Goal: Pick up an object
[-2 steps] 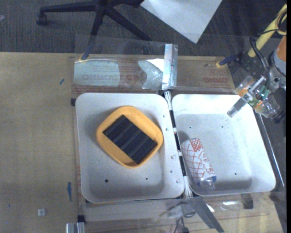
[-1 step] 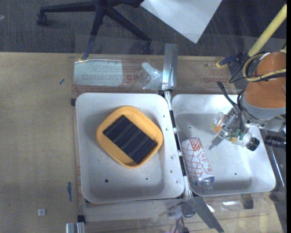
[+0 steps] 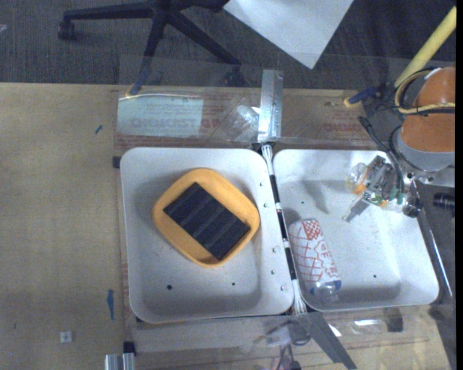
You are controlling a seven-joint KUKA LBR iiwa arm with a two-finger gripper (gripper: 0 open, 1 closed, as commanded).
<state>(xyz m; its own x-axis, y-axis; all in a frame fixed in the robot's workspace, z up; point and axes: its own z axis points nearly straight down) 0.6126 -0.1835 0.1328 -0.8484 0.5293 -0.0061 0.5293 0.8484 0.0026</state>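
The gripper point(image 3: 359, 208) is seen over the right bin point(image 3: 405, 278), near its far right corner, with its grey fingers pointing down and to the left toward the bin floor. Whether it is open or closed cannot be told; nothing is seen held by it.

A bottle point(image 3: 316, 258) wrapped in a white label with a red net pattern is laid along the right bin's left wall, its clear cap toward the near edge. Its writing cannot be read.

In the left bin point(image 3: 145, 289), a yellow-orange block with a dark ribbed panel point(image 3: 206, 217) is placed near the middle.

Both bins are set on a brown wooden bench point(image 3: 51, 217). Beyond the far edge, dark carpet and the legs of an office chair point(image 3: 155, 22) are visible.
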